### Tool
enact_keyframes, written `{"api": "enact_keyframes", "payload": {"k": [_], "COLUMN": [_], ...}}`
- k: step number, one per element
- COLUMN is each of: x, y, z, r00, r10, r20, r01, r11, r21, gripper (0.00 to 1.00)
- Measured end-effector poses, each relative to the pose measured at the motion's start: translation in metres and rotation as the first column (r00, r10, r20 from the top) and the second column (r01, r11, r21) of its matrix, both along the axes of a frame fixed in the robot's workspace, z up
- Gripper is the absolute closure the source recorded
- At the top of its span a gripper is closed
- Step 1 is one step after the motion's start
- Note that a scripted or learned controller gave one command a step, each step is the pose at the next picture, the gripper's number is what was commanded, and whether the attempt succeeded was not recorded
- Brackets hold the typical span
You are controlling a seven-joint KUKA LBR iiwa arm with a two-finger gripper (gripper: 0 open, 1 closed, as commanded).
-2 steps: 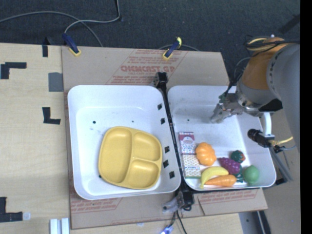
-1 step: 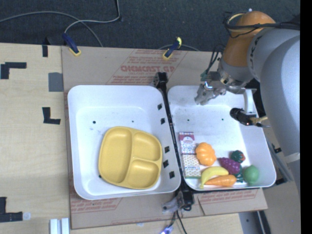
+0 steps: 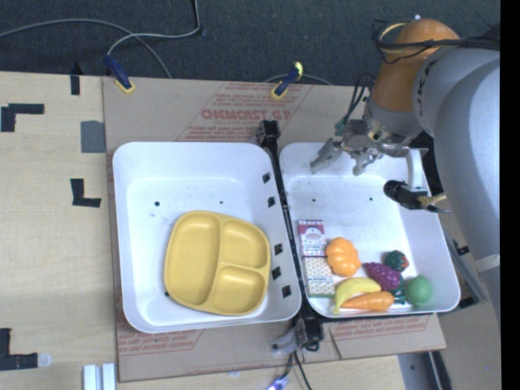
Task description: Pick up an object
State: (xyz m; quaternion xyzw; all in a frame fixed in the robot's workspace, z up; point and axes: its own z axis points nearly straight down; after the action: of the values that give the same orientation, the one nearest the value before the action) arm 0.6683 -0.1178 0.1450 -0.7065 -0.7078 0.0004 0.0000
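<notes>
**Hovering at the right bin's far edge**

Resting on cardboard (image 3: 236,116) over a pale wooden bench (image 3: 49,218), two white bins sat side by side, dark carpet (image 3: 244,15) beyond. The left bin (image 3: 138,169) held a yellow divided plate (image 3: 218,262). Toy food crowded the right bin's (image 3: 357,201) near edge: orange pumpkin (image 3: 342,255), banana (image 3: 354,289), carrot (image 3: 372,302), purple grapes (image 3: 383,275), green ball (image 3: 419,291), small box (image 3: 312,239). The gripper (image 3: 348,158) hung over the far edge, fingers spread apart, clasping nothing.

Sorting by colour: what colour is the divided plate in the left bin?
Yellow, seen in the camera view: the divided plate.
</notes>
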Motion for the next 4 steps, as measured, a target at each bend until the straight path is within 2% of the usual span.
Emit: {"api": "enact_keyframes", "payload": {"k": [1, 2, 3, 4], "x": [-0.083, -0.120, -0.151, -0.184], "y": [-0.075, -0.015, 0.011, -0.074], "z": [0.036, -0.017, -0.056, 0.029], "r00": [1.000, 1.000, 1.000, 1.000], "r10": [-0.003, 0.000, -0.002, -0.003], "r20": [0.000, -0.002, 0.013, 0.002], "r01": [0.003, 0.000, 0.002, 0.003], "r11": [1.000, 1.000, 1.000, 1.000], "r21": [-0.002, 0.002, -0.001, -0.002], "gripper": [0.00, 0.00, 0.00, 0.00]}}
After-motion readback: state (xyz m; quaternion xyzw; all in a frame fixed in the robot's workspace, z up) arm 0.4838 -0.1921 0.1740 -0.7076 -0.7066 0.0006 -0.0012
